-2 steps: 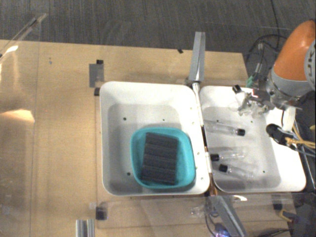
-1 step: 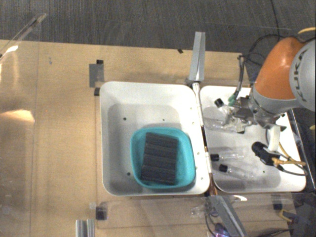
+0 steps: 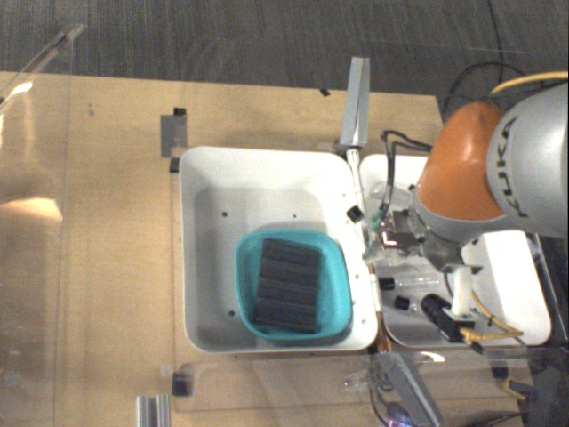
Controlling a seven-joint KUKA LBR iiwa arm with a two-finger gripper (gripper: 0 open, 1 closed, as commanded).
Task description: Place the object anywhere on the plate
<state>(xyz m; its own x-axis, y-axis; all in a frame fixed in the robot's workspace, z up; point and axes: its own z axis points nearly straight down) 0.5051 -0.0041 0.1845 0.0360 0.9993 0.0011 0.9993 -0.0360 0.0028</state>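
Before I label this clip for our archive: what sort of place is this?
Probably a robotics lab test bench: a robot arm over two white bins on a wooden bench, with a dark block on a teal plate.

This is a robotics lab or test cell, not a home. A pale wooden bench (image 3: 98, 265) carries two shallow white bins (image 3: 204, 238), held by metal brackets (image 3: 174, 132) just beside their corners. To the right of the bins a grey and orange industrial arm (image 3: 498, 167) trails loose cables (image 3: 480, 323). Beyond the bench lies dark grey office carpet (image 3: 222, 25).
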